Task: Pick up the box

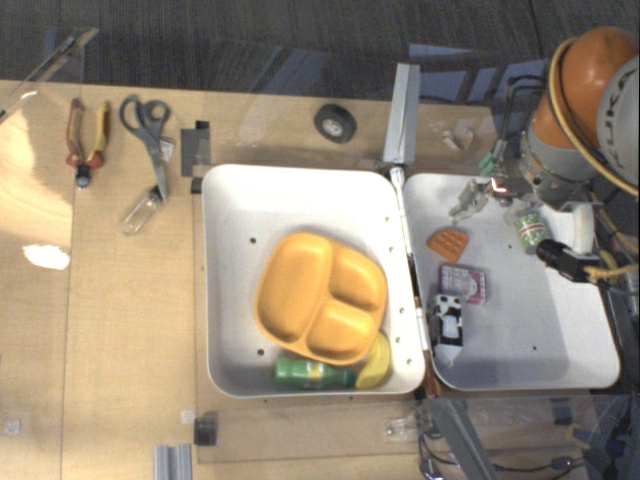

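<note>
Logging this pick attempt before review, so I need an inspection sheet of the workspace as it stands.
Surface: wooden bench bearing two white bins.
Job's things: small box lying in the right bin.
Clutter: yellow divided tray over a green bottle in the left bin; orange waffle piece, black-and-white item.
Pincer: pincer above the right bin's far edge, apart from the box.
Cables: yellow hose on the arm.
Surroundings: scissors, pliers, tape roll.

My arm (590,78) is grey, rounded at the joint, with a glossy orange band bulging above the wrist. Yellow and black cables loop along its side. Near the wrist sit a white block, a black connector and metal fittings.
</note>
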Action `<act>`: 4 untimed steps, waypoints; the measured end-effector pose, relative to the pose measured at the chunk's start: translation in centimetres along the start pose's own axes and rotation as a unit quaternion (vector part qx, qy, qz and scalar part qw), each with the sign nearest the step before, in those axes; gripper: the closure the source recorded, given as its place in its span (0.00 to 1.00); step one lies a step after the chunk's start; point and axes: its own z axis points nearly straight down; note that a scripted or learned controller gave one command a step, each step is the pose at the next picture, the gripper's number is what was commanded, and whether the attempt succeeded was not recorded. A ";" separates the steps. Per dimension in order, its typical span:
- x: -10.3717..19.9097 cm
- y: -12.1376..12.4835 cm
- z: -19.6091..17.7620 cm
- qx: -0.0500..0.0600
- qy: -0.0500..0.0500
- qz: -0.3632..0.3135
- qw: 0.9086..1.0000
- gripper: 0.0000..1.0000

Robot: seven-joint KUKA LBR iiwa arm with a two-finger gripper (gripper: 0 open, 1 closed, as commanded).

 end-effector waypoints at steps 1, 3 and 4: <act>-0.9 -4.4 10.3 -0.006 -0.001 -0.114 0.993 0.00; -1.0 -4.0 8.9 -0.012 -0.004 -0.115 0.993 0.00; -3.0 -10.4 10.2 -0.007 -0.003 -0.123 0.992 0.00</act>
